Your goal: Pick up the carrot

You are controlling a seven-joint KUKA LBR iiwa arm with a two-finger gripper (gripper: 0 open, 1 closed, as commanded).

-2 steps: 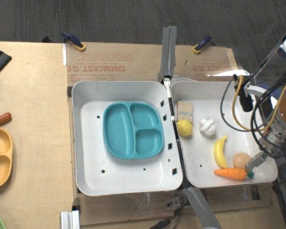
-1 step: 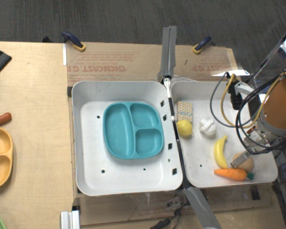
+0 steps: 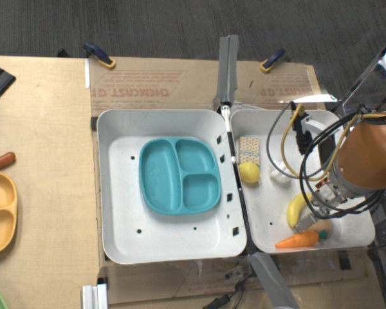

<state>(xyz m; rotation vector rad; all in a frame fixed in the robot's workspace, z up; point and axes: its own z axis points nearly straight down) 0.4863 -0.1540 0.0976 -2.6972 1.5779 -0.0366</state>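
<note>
Two white bins sit side by side; the left bin (image 3: 116, 237) holds a teal divided plate (image 3: 180, 174). In the right bin (image 3: 354, 237), the carrot (image 3: 297, 239) lies near the front wall, a banana (image 3: 296, 210) just behind it and a lemon (image 3: 249, 172) further back by a patterned sponge (image 3: 248, 150). Cables crowd over the gripper (image 3: 307, 223), which hangs just above the carrot, possibly touching it.

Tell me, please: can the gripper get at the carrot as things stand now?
Probably yes. The carrot lies flat near the front wall of the right bin, with nothing on top of it. The gripper is just above it, by the banana. The nearby bin wall may crowd the grasp.
</note>
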